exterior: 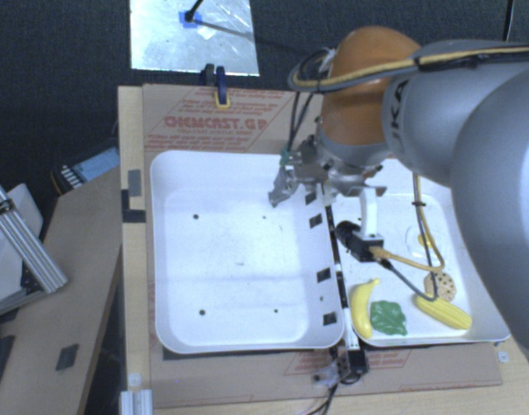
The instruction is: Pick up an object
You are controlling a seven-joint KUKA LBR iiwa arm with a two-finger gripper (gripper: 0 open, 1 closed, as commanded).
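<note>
Arm: the grey arm comes in from the right and fills the upper right of the camera view; its orange band sits just above the wrist.
End effector: the end effector hangs over the top right part of the left bin, close to the divide between the two bins; whether it is open or closed cannot be made out, and no object can be seen gripped in it.
Left bin: the left bin is white and shallow, its floor marked by four small dark dots.
Right bin: the right bin touches the left one along a shared edge that carries a row of small black tabs.
Objects to pick: all lie in the near end of the right bin, well apart from the end effector.
Banana: the banana lies against the shared edge, curved, its tip towards the far side.
Green piece: a flat green piece lies just beside the banana, on its right, and appears to touch it.
Corn cob: a yellow corn cob lies tilted near the bin's right side.
Biscuit: a round brown biscuit with pale spots sits just behind the corn cob.
Under the bins: a cardboard sheet with red print lies on the tabletop, with a clamp at its far edge.
Beyond: a shiny foil square with a scrap of blue tape on it.
Left edge: a metal rail lies slanted.
</note>
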